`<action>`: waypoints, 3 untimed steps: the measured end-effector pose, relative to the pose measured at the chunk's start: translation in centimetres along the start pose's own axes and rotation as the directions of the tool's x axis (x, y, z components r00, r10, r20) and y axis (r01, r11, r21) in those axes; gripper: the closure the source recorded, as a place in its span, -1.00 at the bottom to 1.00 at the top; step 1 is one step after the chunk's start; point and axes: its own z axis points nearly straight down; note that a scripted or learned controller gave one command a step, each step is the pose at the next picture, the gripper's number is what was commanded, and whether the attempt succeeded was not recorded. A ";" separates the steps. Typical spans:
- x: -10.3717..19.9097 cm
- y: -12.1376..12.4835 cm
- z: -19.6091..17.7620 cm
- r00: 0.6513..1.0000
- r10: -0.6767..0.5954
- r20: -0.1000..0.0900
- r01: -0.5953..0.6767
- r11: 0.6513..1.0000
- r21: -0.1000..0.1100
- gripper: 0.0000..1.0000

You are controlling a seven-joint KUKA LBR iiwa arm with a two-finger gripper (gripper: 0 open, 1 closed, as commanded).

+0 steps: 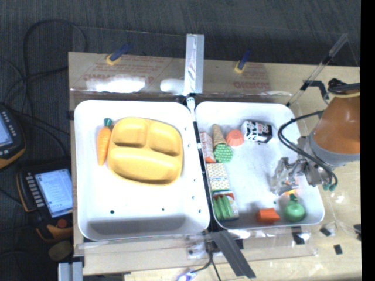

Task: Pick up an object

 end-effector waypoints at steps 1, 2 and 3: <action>-6.3 2.0 0.9 1.000 0.019 -0.004 -0.019 1.000 -0.003 1.00; -4.7 -0.4 -11.1 0.990 0.140 -0.014 -0.140 0.990 -0.005 1.00; -4.7 -0.4 -11.1 0.990 0.140 -0.015 -0.140 0.990 -0.006 -1.00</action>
